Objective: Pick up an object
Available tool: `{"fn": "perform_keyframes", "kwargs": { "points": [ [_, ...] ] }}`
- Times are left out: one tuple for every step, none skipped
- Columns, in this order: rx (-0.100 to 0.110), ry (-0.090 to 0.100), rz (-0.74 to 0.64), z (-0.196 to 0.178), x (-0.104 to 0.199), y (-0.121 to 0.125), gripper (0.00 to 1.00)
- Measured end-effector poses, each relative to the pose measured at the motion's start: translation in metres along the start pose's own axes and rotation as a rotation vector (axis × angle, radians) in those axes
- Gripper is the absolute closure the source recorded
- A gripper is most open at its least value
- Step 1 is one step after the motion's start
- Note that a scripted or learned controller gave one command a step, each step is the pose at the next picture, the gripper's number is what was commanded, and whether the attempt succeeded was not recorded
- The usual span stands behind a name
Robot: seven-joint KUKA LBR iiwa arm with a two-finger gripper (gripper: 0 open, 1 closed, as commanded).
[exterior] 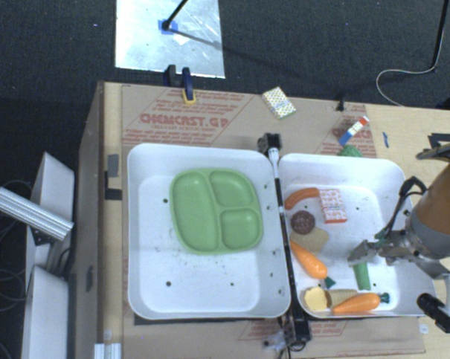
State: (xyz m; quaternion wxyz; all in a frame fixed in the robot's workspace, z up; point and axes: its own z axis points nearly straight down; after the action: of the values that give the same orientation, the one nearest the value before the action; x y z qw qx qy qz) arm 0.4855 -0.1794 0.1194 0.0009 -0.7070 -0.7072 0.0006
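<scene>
The right bin (389,178) holds several toy foods. There is an orange sausage (302,195), a red and white box (332,206), a brown round cookie (303,222) and a beige piece (316,239). Closer to the front lie an orange carrot (309,260), a green stick (363,277), a second carrot (358,302) and a yellow and beige piece (318,298). My gripper (359,252) hangs low over the right bin's right half, just above the green stick and to the right of the first carrot. Nothing shows in its grasp.
The left bin (142,283) holds a green divided plate (215,210). A black divider (281,229) runs between the bins. On the cardboard behind them lie a small patterned block (279,102), a red and blue piece (351,131) and a blue and yellow clamp (187,82).
</scene>
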Motion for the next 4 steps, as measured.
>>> {"fn": "perform_keyframes", "kwargs": {
  "points": [
    [-0.005,-0.002,-0.004,0.034,-0.027,0.111,0.0],
    [-0.006,-0.001,-0.004,0.034,0.014,0.161,0.0],
    [-0.006,-0.001,-0.005,0.033,0.028,0.184,0.0],
    [-0.005,-0.002,-0.005,0.034,0.033,0.184,0.0]
  ]
}}
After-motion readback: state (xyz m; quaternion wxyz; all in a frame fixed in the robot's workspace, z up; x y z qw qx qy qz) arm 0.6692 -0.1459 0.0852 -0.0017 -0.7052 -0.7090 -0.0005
